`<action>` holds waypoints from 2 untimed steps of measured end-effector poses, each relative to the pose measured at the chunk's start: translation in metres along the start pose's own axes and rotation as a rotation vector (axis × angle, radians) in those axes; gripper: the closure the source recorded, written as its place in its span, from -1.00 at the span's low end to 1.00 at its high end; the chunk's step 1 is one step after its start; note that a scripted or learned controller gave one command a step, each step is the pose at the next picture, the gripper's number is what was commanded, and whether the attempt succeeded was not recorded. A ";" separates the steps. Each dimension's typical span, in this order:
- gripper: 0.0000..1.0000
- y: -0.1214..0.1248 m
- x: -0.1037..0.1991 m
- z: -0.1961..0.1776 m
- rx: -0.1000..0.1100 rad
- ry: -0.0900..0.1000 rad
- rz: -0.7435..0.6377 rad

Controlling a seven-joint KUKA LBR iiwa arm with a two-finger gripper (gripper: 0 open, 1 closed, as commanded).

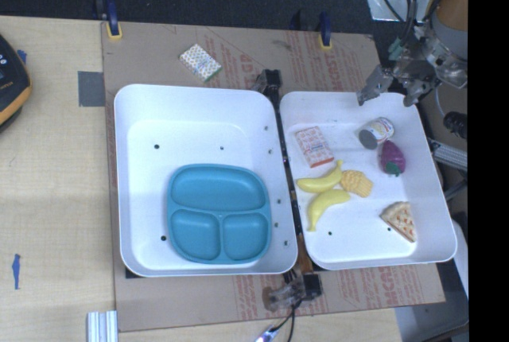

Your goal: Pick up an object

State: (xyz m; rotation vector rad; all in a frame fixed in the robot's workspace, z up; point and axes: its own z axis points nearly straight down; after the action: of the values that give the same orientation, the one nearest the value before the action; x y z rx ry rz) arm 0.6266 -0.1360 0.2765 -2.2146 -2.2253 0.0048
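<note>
My gripper [390,93] hangs over the far right corner of the right bin [429,251], its two fingers spread apart with nothing between them. Just below it lies a small grey can [375,131] on its side, and a purple eggplant [392,157] sits next to the can. Two yellow bananas [324,193] and a corn cob [355,182] lie mid-bin. A pink-and-white packet [312,145] rests near the bin's left wall. A pizza slice [400,220] lies at the near right.
The left bin [143,118] holds a blue divided plate [219,213]. A small patterned packet [200,61] lies on the cardboard behind the left bin. Blue clamps [113,18] pin the cardboard's far edge. A yellow-black device [12,82] sits at the far left.
</note>
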 end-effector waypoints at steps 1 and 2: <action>-1.00 -0.043 0.004 0.142 0.004 0.000 0.000; -1.00 -0.089 0.028 0.172 -0.018 -0.007 0.004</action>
State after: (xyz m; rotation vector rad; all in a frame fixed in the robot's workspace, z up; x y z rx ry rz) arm 0.5367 -0.1086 0.1045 -2.2314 -2.2333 -0.0078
